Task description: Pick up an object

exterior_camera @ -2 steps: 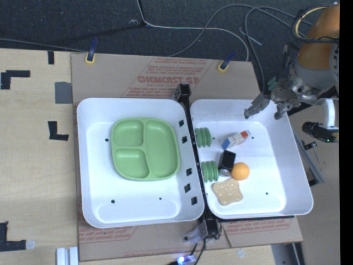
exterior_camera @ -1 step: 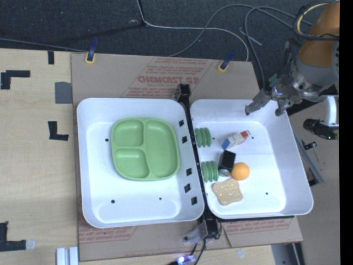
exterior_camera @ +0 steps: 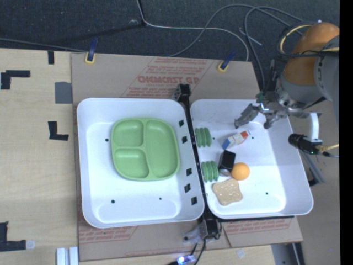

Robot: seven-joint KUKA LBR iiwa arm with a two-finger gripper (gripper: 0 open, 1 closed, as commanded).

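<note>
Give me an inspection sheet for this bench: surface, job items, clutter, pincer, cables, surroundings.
Surface: cardboard sheet on the bench, bearing the left bin and right bin side by side.
Job's things: right bin holds a small carton, a black block, an orange ball, a toast slice and two green ridged pieces by its left wall.
Clutter: green divided plate in the left bin.
Pincer: pincer over the right bin's far side, open, nothing between its fingers.
Cables: grey cables across the dark floor behind the bench.
Surroundings: two clamps on the cardboard's far edge; black tape marks at the left.
</note>
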